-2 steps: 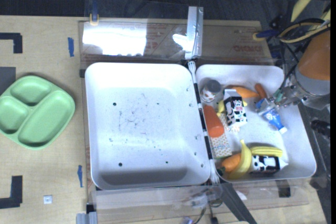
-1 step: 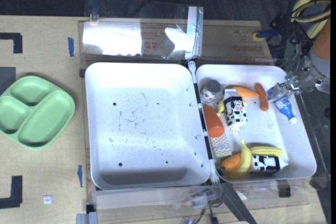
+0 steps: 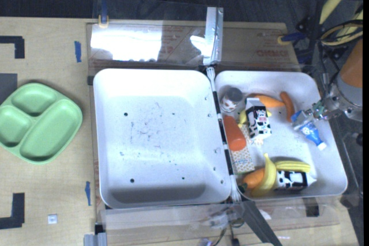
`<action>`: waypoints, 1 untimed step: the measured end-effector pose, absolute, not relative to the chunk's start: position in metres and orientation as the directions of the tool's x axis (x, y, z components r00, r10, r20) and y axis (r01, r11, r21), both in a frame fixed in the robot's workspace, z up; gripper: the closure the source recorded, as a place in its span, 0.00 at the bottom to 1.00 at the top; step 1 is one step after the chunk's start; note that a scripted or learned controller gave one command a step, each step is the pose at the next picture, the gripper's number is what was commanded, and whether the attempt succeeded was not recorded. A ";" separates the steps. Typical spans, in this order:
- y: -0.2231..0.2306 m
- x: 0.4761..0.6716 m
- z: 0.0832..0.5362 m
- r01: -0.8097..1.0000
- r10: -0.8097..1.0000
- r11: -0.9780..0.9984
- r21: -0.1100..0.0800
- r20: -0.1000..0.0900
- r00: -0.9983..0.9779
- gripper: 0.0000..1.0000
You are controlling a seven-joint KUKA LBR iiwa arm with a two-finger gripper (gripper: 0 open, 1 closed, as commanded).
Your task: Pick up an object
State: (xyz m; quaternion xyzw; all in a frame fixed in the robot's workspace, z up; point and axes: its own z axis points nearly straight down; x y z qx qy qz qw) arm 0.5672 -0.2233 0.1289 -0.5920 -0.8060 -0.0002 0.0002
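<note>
Pincer (image 3: 320, 108) at right edge of frame, over right bin's (image 3: 331, 173) rim; can't tell grip state. Nothing visibly lifted, so pick likely not done. Nearest candidate: blue-white tube (image 3: 310, 132) just beside pincer. Also in right bin: bananas (image 3: 270, 173), orange carrot-like pieces, cow-print items. Left bin (image 3: 109, 89) bare. Green divided plate (image 3: 38, 121) on desk, far left.

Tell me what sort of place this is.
Probably a robot grasping lab bench: two shallow white bins side by side, toy objects such as a banana heaped in the right one, and cables behind.
</note>
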 end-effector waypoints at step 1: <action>-0.186 0.586 0.278 0.853 0.853 0.521 0.003 -0.004 -0.521 1.00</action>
